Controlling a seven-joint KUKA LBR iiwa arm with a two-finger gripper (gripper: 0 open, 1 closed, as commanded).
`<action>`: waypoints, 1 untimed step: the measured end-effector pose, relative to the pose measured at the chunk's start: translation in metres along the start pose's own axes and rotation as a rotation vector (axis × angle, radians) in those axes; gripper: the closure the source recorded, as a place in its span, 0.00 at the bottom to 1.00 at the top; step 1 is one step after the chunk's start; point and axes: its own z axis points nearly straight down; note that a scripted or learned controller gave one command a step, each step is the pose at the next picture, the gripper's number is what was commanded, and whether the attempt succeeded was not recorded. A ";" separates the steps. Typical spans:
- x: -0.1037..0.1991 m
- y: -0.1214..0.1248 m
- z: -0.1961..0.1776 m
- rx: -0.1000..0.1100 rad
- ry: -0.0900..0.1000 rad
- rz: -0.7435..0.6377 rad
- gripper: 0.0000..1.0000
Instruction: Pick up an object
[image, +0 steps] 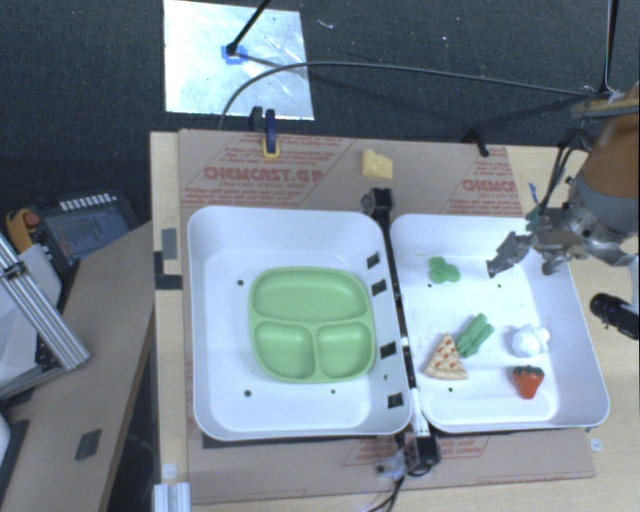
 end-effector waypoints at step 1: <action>0.000 0.002 -0.007 -0.012 -0.002 -0.003 0.00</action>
